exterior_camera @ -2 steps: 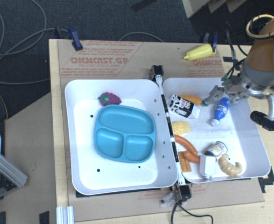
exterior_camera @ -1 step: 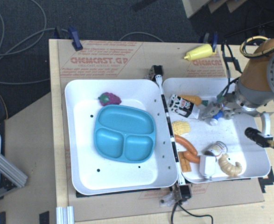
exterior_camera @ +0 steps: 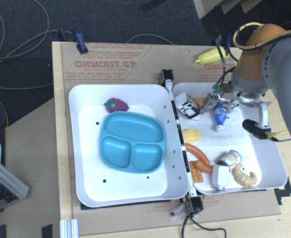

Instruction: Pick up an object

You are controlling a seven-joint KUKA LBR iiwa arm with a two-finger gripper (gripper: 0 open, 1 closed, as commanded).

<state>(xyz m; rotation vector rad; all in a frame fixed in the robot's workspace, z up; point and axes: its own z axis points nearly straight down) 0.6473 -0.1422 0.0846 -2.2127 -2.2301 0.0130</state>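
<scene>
Nearest candidate: small blue-and-white bottle [exterior_camera: 219, 118], in the upper middle of the right bin [exterior_camera: 264, 152]. It lay on the bin floor with its long axis running toward the near rim and open floor around it.

Gripper [exterior_camera: 220, 104] was directly over the bottle's upper end, touching it or just above; contact unclear from this angle. Could not tell whether the claw was apart, together or clamped on the bottle. Not logged as a hold.

Judgement: the bottle was the likely pick. It stood clear of its neighbours, so there was room to close on it without fouling anything.

Other items in the right bin:
- black-and-white packet [exterior_camera: 187, 105] at the upper left corner
- yellow corn cob [exterior_camera: 192, 135] by the left wall
- orange sausage [exterior_camera: 198, 155] below the cob
- small can [exterior_camera: 230, 158], white block [exterior_camera: 220, 176] and tan curved piece [exterior_camera: 246, 176] bunched near the lower rim, harder to single out

Left bin [exterior_camera: 86, 133] held a blue divided tray [exterior_camera: 133, 142] in the middle and a purple item [exterior_camera: 116, 104] just above it, probably a drop zone rather than stock.

Both bins sat on a paper-faced board [exterior_camera: 110, 63] printed in red "CHEMCAST GP"; smaller lines beneath were too fine to read. Packet markings were illegible. A yellow piece [exterior_camera: 209, 57] lay on the board beyond the right bin, and a blue clamp [exterior_camera: 79, 40] gripped the far left edge, probably pinning the board in place.
</scene>
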